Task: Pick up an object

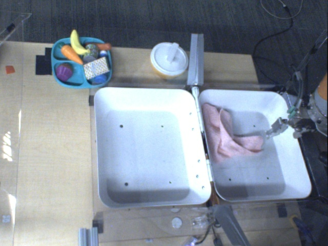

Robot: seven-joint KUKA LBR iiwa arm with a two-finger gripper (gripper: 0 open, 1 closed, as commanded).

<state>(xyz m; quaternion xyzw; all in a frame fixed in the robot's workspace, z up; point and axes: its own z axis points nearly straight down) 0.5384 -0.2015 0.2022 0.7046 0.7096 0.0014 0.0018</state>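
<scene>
Pink cloth (228, 135) just left of tool (277, 127)

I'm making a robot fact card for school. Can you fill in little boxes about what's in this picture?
bins: two white bins side by side, left bin, right bin
cloth: pink cloth, crumpled in the right bin's left half
hand: hand over the right bin, just right of the cloth
holding: cannot tell
toys: blue tray of toy food, behind the left bin
cup: white lidded cup behind the bins

blue toy tray (69, 80), lidded cup (169, 59)
</scene>
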